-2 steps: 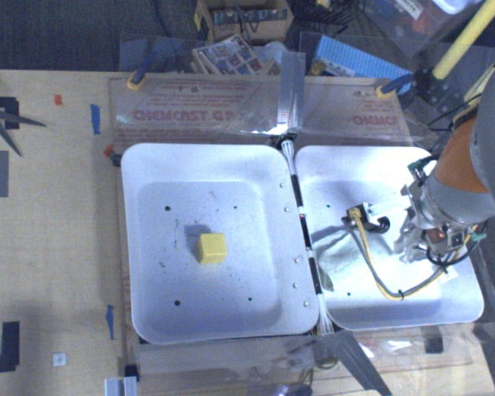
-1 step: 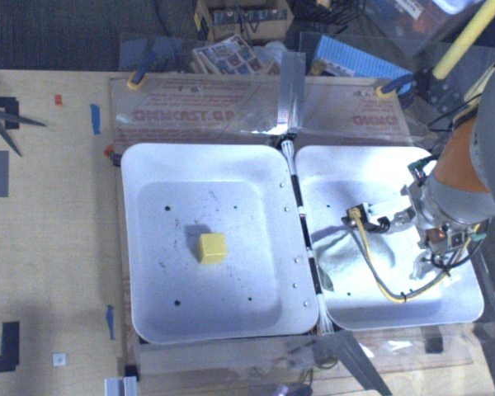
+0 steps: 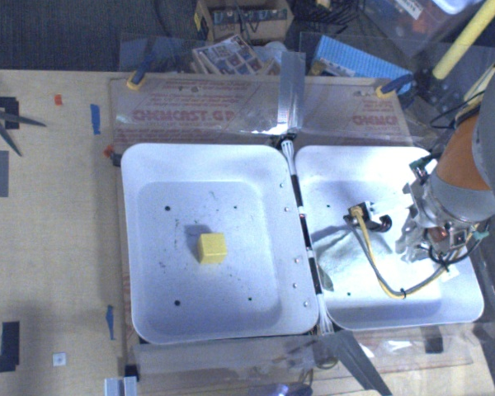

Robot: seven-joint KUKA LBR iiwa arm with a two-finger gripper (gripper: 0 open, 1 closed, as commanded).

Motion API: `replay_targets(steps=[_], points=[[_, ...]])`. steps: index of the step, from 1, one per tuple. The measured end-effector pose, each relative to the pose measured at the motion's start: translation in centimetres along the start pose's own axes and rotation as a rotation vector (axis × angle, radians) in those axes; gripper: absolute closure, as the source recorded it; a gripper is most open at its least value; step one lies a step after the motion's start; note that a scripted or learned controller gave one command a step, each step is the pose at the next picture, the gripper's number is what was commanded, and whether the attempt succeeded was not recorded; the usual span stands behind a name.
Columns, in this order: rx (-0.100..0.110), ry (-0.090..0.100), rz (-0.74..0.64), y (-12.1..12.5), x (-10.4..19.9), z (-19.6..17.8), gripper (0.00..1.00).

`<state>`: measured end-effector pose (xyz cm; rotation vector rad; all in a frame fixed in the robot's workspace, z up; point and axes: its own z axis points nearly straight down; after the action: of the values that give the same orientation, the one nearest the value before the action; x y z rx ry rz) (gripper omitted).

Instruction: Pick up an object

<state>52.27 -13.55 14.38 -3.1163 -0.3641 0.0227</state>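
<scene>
A small yellow cube [image 3: 213,247] lies near the middle of the left bin [image 3: 148,180], resting flat on the floor. My gripper [image 3: 414,242] hangs over the right side of the right bin [image 3: 346,167], below the orange band of the arm, far to the right of the cube. Nothing shows in the gripper.
The two white bins meet at a central divider [image 3: 301,229]. A clear plastic sheet [image 3: 264,110] lies behind them on the wooden bench. Cables and boxes crowd the back edge, and a yellow bar [image 3: 470,27] slants at the top right.
</scene>
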Motion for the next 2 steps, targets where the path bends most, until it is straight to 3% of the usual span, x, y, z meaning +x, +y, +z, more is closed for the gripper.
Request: replay_targets(steps=[1,2], points=[[0.000,0.006,-0.052,6.1,-6.0,3.5,1.00],[-0.003,0.007,-0.184,2.6,-3.6,2.5,1.00]])
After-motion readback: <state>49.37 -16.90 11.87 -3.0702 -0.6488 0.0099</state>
